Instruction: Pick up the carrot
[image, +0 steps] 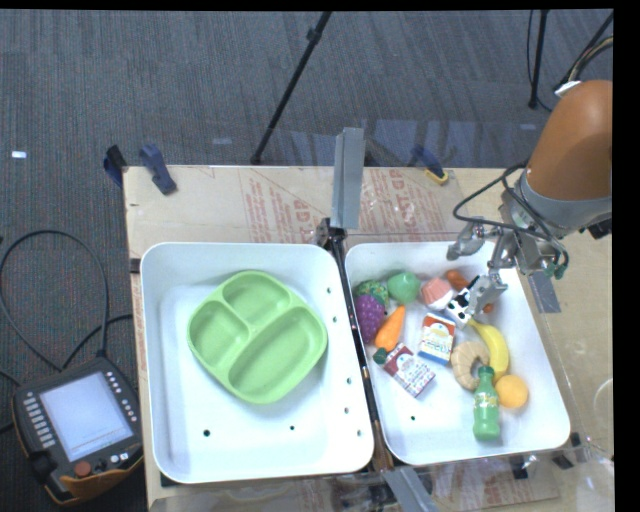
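The carrot (390, 328) is orange with a green stub at its lower end. It lies at a slant near the left wall of the right bin (545, 345), between purple grapes (368, 312) and a small carton (436, 338). My gripper (478, 268) hangs over the far right part of that bin, up and to the right of the carrot and well apart from it. Its two fingers (468, 243) stand open with nothing between them.
Around the carrot lie a green fruit (403, 287), a pink item (437, 291), a red box (409, 370), a banana (492, 345), a bagel (465, 365), a green bottle (486, 405) and an orange (511, 392). A green divided plate (258, 335) sits in the left bin (165, 300).
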